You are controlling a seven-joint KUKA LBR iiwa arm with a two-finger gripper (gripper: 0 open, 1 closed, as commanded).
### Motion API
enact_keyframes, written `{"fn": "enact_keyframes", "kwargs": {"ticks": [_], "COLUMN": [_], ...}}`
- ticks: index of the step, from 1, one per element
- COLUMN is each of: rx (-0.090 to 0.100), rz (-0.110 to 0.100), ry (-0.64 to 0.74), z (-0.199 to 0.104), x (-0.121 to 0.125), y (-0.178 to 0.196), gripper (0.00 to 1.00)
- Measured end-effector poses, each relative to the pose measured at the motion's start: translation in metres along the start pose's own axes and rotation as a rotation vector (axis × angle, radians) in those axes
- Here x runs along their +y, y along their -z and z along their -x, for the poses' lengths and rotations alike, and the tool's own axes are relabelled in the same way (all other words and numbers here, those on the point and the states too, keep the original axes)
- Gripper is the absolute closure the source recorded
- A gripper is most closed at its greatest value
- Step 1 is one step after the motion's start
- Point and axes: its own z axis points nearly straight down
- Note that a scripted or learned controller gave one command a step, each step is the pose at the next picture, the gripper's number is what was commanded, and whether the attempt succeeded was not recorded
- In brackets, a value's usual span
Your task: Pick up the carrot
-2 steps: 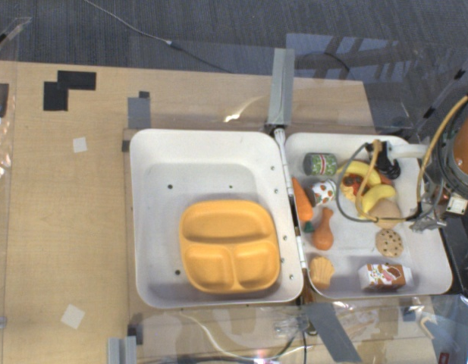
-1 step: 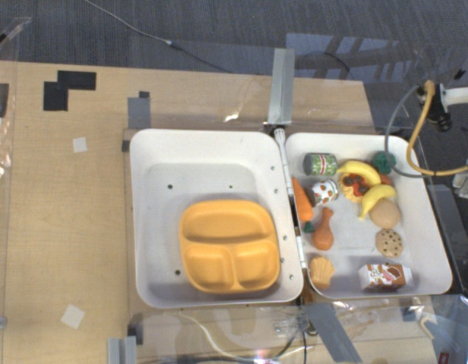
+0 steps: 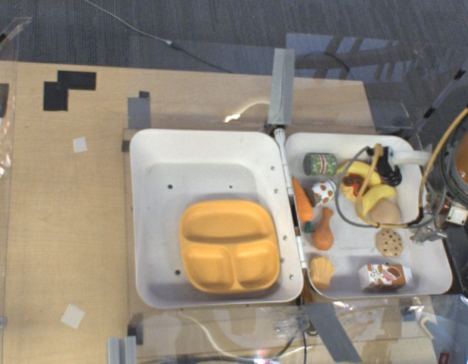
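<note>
Carrot (image 3: 303, 201) lies in right bin (image 3: 438, 275), tight against its left wall, just left of the chicken drumstick (image 3: 324, 230), so wall access looks cramped. Gripper (image 3: 429, 230) at bin's right edge; its opening can't be told.
</note>
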Motion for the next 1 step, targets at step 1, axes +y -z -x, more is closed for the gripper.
{"fn": "enact_keyframes", "kwargs": {"ticks": [1], "rx": [0.006], "rz": [0.003], "ry": [0.031], "z": [0.0124], "x": [0.0051], "y": [-0.0380], "gripper": [1.00]}}
